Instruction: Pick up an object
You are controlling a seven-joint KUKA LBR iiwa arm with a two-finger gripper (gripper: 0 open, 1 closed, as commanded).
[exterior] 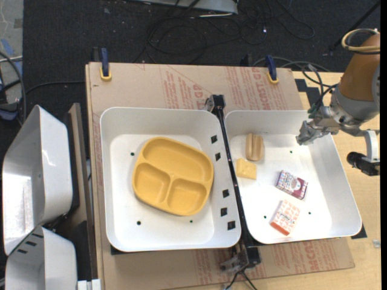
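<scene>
Four small things lie in the right bin (338, 180), all well apart from its rim: a tan bread roll (254, 147) with rounded ends near the bin's far left corner, a pale yellow wedge of cheese (246, 170) just below it, a purple and white carton (292, 185) toward the middle, and a red and white packet (285, 217) nearer the front edge. Bare white floor runs between them and along the right wall. The gripper (306, 135) hovers over the far right part of this bin, apart from every item, with nothing seen in its grasp; how far it is spread I cannot tell. The left bin (115, 180) holds a smooth yellow plastic tray (173, 176) with three compartments and rounded corners, lying tilted. Both bins sit on a brown cardboard sheet (181, 83) clipped at its far edge.
</scene>
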